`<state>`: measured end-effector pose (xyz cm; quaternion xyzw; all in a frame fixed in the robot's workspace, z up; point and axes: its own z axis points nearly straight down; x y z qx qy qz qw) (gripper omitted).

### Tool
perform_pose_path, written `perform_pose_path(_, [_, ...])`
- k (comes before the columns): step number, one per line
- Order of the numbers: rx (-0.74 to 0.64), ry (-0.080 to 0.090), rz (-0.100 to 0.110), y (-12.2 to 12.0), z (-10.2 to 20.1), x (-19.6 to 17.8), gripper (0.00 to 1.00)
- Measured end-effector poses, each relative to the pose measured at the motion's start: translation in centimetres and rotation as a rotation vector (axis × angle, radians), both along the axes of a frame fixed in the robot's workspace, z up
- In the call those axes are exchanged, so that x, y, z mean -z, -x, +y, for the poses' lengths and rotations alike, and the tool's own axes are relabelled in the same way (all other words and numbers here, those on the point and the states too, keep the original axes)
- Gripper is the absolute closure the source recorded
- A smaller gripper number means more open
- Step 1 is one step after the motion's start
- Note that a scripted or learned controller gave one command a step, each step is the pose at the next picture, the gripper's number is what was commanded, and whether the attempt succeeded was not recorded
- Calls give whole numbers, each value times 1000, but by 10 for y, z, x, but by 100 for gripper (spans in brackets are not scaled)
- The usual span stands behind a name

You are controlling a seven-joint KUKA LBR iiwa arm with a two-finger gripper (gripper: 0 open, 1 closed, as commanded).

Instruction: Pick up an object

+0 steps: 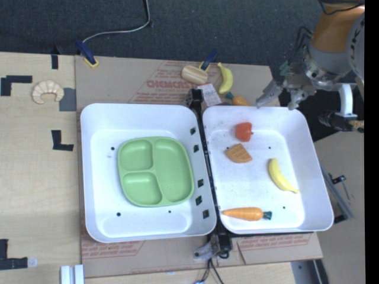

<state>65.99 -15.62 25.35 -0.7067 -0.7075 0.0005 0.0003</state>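
Note:
The right bin [308, 158] holds a red tomato [243, 131], an orange wedge [238, 154], a yellow banana [281, 176] and a carrot [243, 214] near its front wall. My gripper [278, 101] hangs over the bin's back rim at the upper right, beyond and to the right of the tomato. Its two fingers are spread apart, so it is open with nothing between them.
The left bin [98, 135] holds a green divided plate [156, 171]. Behind the bins on the cardboard lie a bread roll [194, 74], a second banana [225, 78] and a small orange piece [240, 101]. A croissant [47, 92] lies far left on the bench.

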Motion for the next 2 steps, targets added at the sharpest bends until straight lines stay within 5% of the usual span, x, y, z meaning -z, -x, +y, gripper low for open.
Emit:
perform_pose_path(1, [-1, -2, -1, 27, 64, 168, 0])
perform_pose_path(2, [-2, -1, -4, 29, 60, 168, 0])
